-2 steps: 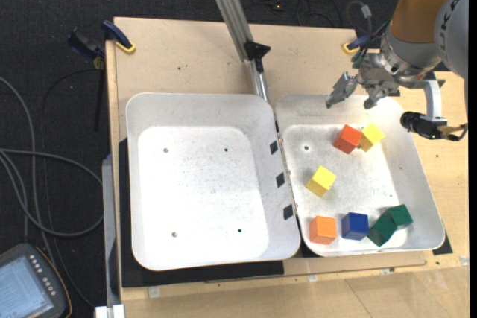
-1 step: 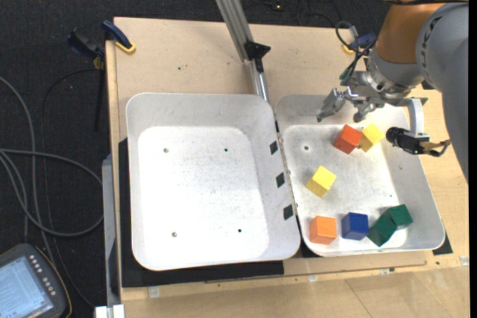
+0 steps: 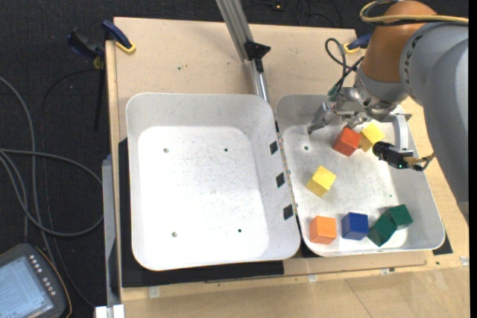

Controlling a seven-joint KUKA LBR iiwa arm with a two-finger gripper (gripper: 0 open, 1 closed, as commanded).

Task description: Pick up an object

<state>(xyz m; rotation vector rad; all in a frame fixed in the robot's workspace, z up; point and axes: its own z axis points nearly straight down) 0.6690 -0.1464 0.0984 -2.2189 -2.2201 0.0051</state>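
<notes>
The right bin (image 3: 417,234) holds several small blocks. A red-orange cube (image 3: 346,141) and a yellow cube (image 3: 371,135) lie side by side near the bin's far end. My gripper (image 3: 358,130) hangs right over these two, open, with one finger (image 3: 318,123) to the left of the red-orange cube and the other to the right of the yellow one. Both cubes look to rest on the bin floor. Nearer the front lie another yellow cube (image 3: 322,180), an orange cube (image 3: 323,229), a blue cube (image 3: 356,226) and two green blocks (image 3: 389,225).
The left bin (image 3: 141,160) sits beside the right one, with a raised divider edge (image 3: 283,167) between them. A metal pole (image 3: 231,7) slants down to the bins' far joint. The grey arm (image 3: 440,63) covers the right bin's far right corner.
</notes>
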